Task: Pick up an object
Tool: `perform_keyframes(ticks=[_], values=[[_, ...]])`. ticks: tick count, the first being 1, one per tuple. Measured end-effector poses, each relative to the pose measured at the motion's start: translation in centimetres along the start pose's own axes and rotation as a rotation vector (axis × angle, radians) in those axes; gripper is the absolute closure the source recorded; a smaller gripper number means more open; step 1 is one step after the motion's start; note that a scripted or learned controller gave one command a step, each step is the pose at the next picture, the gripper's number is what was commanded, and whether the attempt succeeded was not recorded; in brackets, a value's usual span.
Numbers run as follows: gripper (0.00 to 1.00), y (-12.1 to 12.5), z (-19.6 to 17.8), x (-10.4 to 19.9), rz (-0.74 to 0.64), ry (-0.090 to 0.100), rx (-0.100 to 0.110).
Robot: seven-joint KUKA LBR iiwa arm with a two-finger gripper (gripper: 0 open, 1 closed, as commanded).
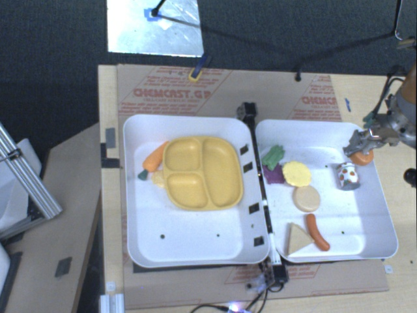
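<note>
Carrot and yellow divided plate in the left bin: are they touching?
Touching. The camera view shows the carrot lying tilted against the upper-left rim of the yellow divided plate, no white of the left bin between them.

This looks like a robotics lab, not a home or kitchen. The tabletop (78, 175) is plain light wood laid with a protective cardboard sheet (228, 87) printed in red lettering, and two shallow white bins (195, 256) sit clipped side by side on it. The food in them is toy plastic, beside a yellow divided plate (199, 173). Dark carpet (52, 31) surrounds the bench, black cables (260, 41) trail across it, and an aluminium frame (23, 168) stands at the left
</note>
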State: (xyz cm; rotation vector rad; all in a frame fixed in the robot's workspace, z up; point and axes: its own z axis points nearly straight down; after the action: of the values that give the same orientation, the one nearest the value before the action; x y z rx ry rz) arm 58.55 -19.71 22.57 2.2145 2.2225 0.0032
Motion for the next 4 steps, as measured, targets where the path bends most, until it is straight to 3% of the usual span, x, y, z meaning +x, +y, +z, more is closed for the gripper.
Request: perform_keyframes(ticks=[4], values=[[1.00,4.4,0.2,19.3,-0.005,0.003,0.001]])
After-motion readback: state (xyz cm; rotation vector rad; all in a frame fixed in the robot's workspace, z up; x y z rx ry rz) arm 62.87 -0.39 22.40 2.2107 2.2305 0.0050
